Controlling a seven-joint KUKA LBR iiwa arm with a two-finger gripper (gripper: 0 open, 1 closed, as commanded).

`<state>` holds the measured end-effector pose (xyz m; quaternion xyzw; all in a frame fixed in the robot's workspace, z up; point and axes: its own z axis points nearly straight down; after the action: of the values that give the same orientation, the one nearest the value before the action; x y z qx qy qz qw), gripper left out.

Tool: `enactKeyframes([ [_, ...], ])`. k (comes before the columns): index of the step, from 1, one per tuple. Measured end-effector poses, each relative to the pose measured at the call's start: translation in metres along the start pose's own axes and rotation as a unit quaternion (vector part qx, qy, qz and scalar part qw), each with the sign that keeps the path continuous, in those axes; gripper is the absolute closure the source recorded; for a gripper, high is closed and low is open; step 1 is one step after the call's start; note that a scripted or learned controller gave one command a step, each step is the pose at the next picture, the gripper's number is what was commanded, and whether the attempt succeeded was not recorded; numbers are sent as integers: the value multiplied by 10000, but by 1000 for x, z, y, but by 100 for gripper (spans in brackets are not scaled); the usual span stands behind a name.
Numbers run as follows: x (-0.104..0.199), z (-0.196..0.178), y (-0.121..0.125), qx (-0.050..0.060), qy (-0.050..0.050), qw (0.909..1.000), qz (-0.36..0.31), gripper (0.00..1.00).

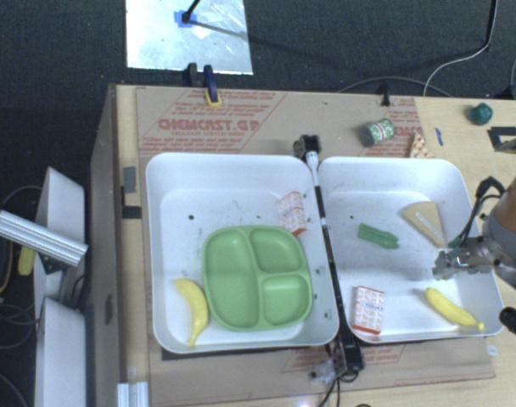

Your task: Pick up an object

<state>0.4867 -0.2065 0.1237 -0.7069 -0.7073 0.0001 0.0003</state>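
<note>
On the bench (241, 113), two white bins (169, 185); dark carpet (54, 41) beyond

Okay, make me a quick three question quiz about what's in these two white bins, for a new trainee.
1. True or false: the green divided plate lies in the left bin.
2. How many bananas are in the bins altogether?
3. Which item lies nearest the gripper? A) green block B) right bin's banana C) red-and-white packet

Key: 1 true. 2 two: one beside the plate, one in the right bin. 3 B.
</note>
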Motion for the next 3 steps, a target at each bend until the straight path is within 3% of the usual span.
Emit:
enactKeyframes([
  [1,0,-43,48,-22,-7,10000,-15,100],
  [2,0,-53,49,-29,-11,10000,-28,100],
  [3,84,-83,17,-17,1,10000,-16,100],
])
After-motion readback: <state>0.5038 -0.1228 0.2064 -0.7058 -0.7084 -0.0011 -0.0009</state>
